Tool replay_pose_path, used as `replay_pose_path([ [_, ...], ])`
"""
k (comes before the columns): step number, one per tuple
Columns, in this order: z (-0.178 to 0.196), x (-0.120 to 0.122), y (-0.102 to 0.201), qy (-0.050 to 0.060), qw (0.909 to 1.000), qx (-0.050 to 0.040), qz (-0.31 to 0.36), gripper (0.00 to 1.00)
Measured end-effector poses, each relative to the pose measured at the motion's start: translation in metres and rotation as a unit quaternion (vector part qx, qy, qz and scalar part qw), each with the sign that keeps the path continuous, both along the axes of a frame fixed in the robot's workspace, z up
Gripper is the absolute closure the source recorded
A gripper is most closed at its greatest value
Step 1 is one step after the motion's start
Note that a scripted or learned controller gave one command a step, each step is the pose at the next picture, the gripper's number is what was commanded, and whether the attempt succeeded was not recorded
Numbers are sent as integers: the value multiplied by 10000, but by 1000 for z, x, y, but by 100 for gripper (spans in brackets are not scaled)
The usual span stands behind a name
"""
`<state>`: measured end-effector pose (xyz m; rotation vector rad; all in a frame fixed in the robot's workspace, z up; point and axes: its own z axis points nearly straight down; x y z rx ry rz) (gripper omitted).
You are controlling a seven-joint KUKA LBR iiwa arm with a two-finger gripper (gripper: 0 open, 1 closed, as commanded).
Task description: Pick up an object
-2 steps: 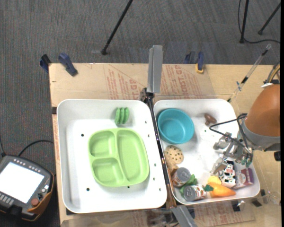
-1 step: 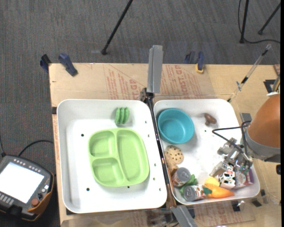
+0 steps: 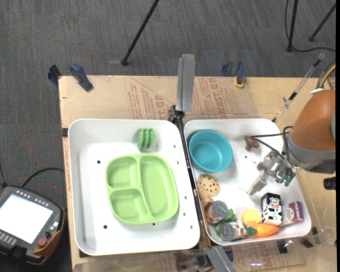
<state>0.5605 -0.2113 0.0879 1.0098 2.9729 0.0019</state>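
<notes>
The claw (image 3: 259, 185) hangs low over the bare middle of the right bin (image 3: 238, 124), reaching in from the right under the arm's orange band (image 3: 316, 120); whether it is spread or pressed together cannot be told, and nothing is seen pinched in it.

Just beside it toward the near right stands a small black-and-white cow-patterned carton (image 3: 270, 209), with a dark red packet (image 3: 293, 211) against its right side. Along the bin's near edge lie a yellow lump (image 3: 250, 217) and an orange carrot-like piece (image 3: 266, 230), with two small tins (image 3: 217, 211) to their left, green leaves between them. A chocolate-chip cookie (image 3: 208, 185) lies left of the claw, and a teal bowl (image 3: 209, 150) sits in the far left corner. A small brown object (image 3: 251, 144) rests near the far wall.

The left bin (image 3: 79, 152) holds a lime green divided plate (image 3: 141, 187) and a small green ridged item (image 3: 146, 139) beyond it. Both bins sit on the cardboard-covered counter (image 3: 119, 98).
</notes>
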Motion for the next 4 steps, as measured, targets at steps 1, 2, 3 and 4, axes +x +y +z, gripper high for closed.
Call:
replay_pose_path([
  [1,-1,-84,0,11,9954,1,-953,0],
  [2,-1,-16,64,11,9933,18,-1156,0],
  [3,5,-78,23,-112,9934,-23,-1142,0],
  [4,-1,-11,37,17,9836,3,-1803,0],
])
